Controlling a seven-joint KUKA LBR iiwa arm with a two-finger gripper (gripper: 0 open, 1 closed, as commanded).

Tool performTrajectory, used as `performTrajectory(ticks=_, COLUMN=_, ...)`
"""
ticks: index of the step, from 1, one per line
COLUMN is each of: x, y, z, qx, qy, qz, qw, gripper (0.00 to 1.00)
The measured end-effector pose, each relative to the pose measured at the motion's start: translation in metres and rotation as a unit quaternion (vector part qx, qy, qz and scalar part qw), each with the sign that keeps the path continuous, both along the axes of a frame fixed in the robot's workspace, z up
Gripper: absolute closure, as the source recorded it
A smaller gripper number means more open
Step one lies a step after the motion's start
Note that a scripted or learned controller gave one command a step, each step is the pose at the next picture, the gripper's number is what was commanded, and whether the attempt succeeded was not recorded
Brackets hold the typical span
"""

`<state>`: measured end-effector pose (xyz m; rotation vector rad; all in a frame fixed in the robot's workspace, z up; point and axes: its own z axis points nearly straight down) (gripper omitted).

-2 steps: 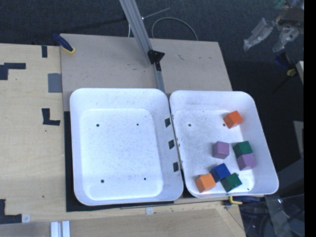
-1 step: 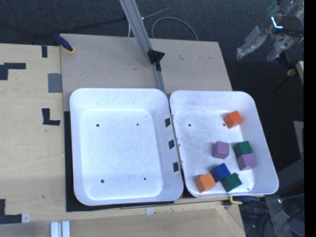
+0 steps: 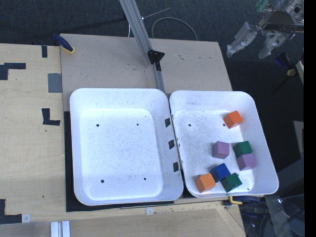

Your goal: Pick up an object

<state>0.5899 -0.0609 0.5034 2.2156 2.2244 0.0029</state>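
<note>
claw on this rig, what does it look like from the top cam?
The claw is pale grey, with two light, slightly translucent fingers splayed below a dark, boxy metal wrist block. There is a small teal patch near its top. It is blurred, so no markings are readable.

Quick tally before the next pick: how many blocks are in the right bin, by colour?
Orange blocks: 2
Purple blocks: 2
Green blocks: 2
Blue block: 1
Total: 7, all in the right bin.

The hand (image 3: 254, 42) at the far right is blurred, and the arm above it is cut off by the picture's edge. The surface (image 3: 29, 147) runs off the left edge.
</note>
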Motion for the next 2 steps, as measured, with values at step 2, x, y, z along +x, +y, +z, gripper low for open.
performTrajectory(ticks=2, x=0.031, y=0.085, z=0.038, qx=0.0003, qy=0.002, qz=0.001, qw=1.0, gripper=0.0)
